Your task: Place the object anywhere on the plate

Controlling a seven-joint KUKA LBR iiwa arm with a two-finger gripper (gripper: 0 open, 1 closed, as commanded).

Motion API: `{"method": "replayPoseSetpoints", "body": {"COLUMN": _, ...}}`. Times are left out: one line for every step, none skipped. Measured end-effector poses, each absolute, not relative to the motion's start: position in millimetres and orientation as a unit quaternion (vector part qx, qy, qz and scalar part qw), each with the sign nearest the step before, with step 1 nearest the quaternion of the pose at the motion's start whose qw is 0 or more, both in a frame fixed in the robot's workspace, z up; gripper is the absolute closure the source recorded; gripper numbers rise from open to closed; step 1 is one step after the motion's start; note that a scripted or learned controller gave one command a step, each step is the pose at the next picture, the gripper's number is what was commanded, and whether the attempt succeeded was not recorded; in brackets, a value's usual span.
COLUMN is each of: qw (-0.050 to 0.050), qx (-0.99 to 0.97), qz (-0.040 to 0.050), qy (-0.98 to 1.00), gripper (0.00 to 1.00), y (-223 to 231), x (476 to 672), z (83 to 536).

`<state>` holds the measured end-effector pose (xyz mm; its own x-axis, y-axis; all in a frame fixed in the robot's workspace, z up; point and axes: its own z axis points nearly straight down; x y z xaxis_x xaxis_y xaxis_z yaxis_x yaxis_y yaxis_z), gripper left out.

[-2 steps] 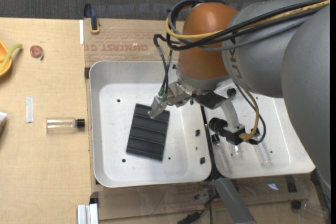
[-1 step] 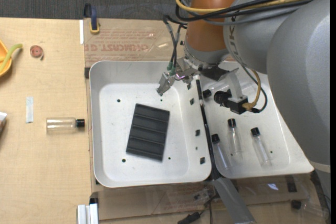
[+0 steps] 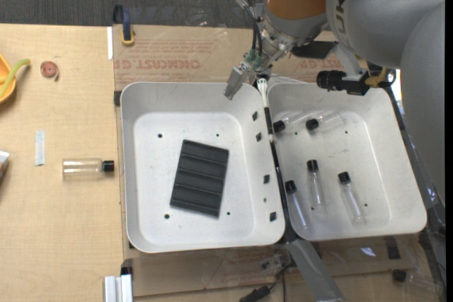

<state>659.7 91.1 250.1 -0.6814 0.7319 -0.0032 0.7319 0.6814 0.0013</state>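
Vials, 5 clear black-capped ones, lay in the right bin, below and right of our gripper. It hung over the bins' shared rear rim, holding nothing, fingers apart. The dark ribbed plate lay lengthwise in the left bin.

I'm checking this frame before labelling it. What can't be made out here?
- Pincer: small and blurred in the camera view, so its grip state is unclear.
- Clear vials in the right bin: transparent against white, count uncertain.
- Yellow object: cut off by the left edge.
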Motion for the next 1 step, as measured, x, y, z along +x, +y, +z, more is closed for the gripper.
{"method": "replayPoseSetpoints", "body": {"qw": 0.003, "qx": 0.11, "qz": 0.0, "qy": 0.994, "gripper": 0.0, "y": -29.8, "x": 632.6, "z": 329.0}}
